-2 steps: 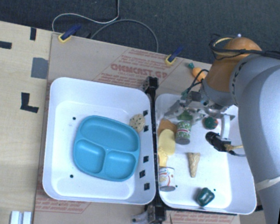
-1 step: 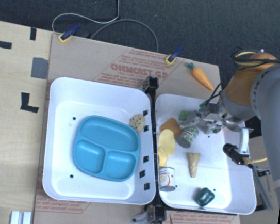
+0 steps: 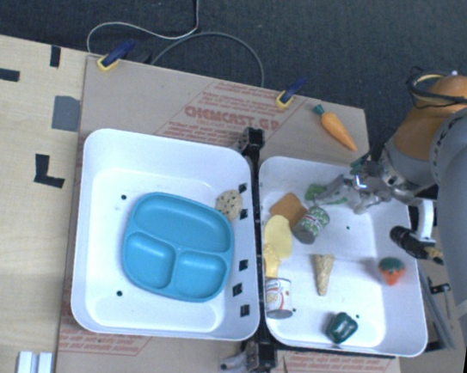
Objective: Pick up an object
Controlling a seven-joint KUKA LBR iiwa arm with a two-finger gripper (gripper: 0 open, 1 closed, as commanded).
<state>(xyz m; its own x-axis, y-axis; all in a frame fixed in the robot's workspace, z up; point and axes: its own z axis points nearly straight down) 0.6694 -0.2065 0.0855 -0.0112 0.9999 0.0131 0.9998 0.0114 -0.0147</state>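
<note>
The arm enters from three o'clock, and its gripper [image 3: 337, 191] hangs low over the upper part of the right bin [image 3: 402, 337]. Whether the gripper is parted or closed cannot be told from this slanted view.

The likeliest target is the small can [image 3: 311, 223], lying tilted just below and to the seven o'clock side of the gripper, near it but apparently not between anything. A green scrap [image 3: 316, 190] sits right at the tool's tip, too blurred to identify. To do this step well, the tool probably needs to centre over the can's body and come down square to its long axis, since a rounded can is apt to roll away from a glancing touch. The brown piece [image 3: 287, 207] just at nine o'clock of the can and the yellow banana-like object [image 3: 276, 243] at seven o'clock crowd that side, so an approach from the open two o'clock side looks cleaner.

Elsewhere in the right bin lie a cone [image 3: 322, 273], a second can [image 3: 276, 295], a dark green object [image 3: 341, 327] and a small red-orange item [image 3: 391, 269]. The left bin [image 3: 87, 290] holds a blue divided plate [image 3: 179, 247] and a speckled cookie [image 3: 230, 203]. A carrot [image 3: 336, 127] rests outside the bins at twelve o'clock.
</note>
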